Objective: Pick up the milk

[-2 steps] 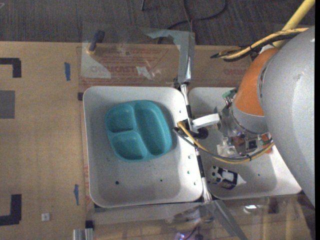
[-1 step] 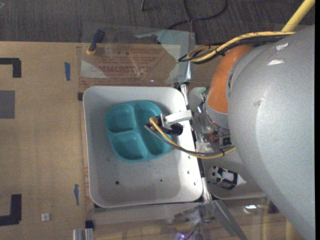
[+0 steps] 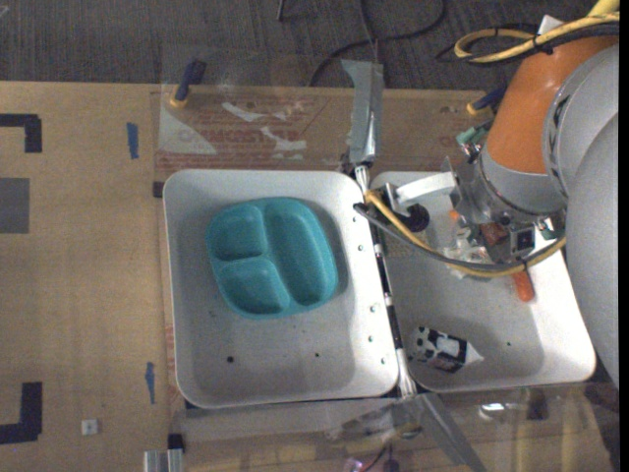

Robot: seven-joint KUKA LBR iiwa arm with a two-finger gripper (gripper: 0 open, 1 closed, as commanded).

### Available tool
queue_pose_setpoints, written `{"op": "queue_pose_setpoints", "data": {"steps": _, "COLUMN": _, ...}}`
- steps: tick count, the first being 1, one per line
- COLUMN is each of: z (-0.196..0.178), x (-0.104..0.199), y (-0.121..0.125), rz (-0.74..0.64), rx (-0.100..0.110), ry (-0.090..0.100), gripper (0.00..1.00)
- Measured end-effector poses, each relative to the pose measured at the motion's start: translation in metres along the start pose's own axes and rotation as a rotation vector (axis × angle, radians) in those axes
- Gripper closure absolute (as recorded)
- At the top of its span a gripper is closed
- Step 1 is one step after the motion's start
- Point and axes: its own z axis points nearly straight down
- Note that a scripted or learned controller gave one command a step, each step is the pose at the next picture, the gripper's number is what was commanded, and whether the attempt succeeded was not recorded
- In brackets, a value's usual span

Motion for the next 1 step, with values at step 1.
{"op": "queue_pose_setpoints", "data": {"steps": 1, "z": -0.1263, "x": 0.0100, "y": 0.0151, "rz": 0.009, "rx": -0.002, "ry": 0.003, "gripper": 1.00}}
